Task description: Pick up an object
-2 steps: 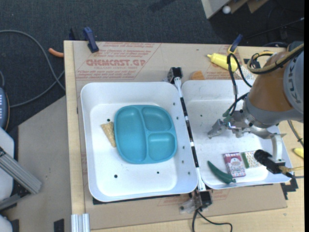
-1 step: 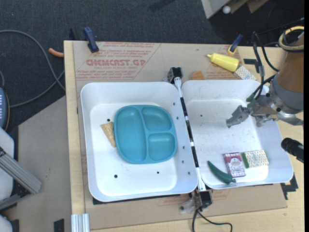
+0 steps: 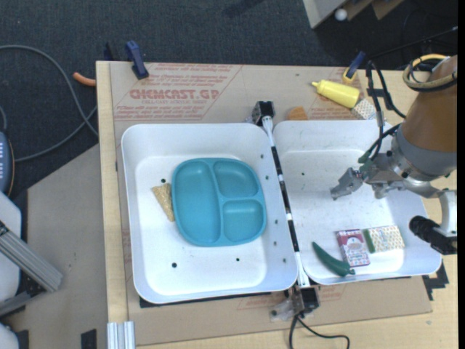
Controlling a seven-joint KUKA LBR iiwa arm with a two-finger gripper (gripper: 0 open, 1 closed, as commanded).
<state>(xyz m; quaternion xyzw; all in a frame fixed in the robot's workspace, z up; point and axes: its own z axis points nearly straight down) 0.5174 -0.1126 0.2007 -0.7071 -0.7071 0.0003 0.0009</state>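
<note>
In the right bin (image 3: 320,151), near its front edge, lie a green pod-shaped object (image 3: 330,260), a small red box (image 3: 352,247) and a pale patterned packet (image 3: 384,238). My gripper (image 3: 361,189) hangs over the middle of that bin, behind these objects and apart from them. It is open with nothing between its fingers. The left bin (image 3: 145,267) holds a teal divided plate (image 3: 218,201). A tan textured piece (image 3: 163,198) sticks out from under the plate's left edge.
Behind the right bin, on the cardboard bench top, lie a yellow bottle (image 3: 336,91) and a small orange piece (image 3: 296,113). Blue clamps (image 3: 135,58) grip the bench's back edge. A black divider (image 3: 280,187) runs between the bins.
</note>
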